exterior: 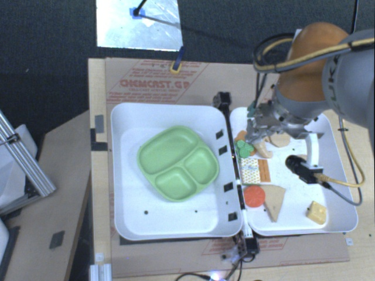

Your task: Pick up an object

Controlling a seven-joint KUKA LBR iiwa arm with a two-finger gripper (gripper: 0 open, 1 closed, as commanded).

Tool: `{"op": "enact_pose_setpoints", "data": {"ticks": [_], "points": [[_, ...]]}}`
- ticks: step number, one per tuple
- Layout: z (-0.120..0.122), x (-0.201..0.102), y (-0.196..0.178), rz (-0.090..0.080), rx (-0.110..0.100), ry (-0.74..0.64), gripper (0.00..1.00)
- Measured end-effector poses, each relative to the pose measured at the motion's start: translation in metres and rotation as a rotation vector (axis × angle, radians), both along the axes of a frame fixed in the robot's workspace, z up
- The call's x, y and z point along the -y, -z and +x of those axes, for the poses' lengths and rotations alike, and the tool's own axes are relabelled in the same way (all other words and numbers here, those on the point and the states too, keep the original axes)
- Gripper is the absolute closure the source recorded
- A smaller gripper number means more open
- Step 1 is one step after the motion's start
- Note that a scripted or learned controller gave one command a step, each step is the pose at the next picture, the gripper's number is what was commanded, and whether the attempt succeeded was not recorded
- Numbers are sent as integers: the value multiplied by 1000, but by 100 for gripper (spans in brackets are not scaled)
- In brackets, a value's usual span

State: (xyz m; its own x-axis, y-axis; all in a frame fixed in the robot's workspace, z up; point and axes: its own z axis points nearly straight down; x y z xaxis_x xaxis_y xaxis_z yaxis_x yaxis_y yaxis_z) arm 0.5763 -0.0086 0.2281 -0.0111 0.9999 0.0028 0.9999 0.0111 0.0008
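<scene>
Camera view: 2 white bins sit side by side on the worktop (64, 151). The left bin (126, 157) carries a green plate (179, 163) with 3 wells. The right bin (296, 218) holds the small pieces. The gripper (255, 134) is low over that bin's far left corner, just above a green piece (245, 150) with a tan piece (280, 140) close by. Whether the gripper is open or closed, or has anything in it, I cannot tell.

Nearer the camera lie a patterned card (251, 170), a red disc (254, 196), a tan wedge (274, 201) and, well apart, a yellow block (316, 212).

The green piece looks the likeliest target. It is probably light, stiff toy plastic and somewhat slippery. Taking it across its narrow middle seems best, though crowding neighbours and the bin wall leave little room.
</scene>
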Motion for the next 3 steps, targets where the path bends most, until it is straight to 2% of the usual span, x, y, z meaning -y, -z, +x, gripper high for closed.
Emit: {"op": "enact_pose_setpoints", "data": {"ticks": [1, 2, 3], "points": [[-14, -19, 14, -2, -2, 4, 100], [-7, -16, 12, -2, 1, 7, 100], [-14, -15, -7, -2, 2, 8, 100]]}}
